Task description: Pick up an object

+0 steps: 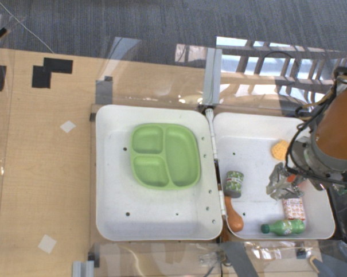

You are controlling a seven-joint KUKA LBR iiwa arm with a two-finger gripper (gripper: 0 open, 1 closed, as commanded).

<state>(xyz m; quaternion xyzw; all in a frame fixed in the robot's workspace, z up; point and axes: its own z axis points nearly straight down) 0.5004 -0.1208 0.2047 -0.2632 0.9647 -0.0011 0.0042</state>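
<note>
Two bins side by side on the table (pixel 40 175), touching along a shared edge. Left bin (pixel 110 218): divided plate (pixel 164 156) near its middle. Right bin (pixel 248 138): can (pixel 233 183) by the left wall; gourd (pixel 234 218) just in front of it; bottle (pixel 282 227) lying at the front edge; packet (pixel 294 209) just behind the bottle; chip (pixel 280 149) further back. Gripper (pixel 279 185) between chip and packet.
</note>
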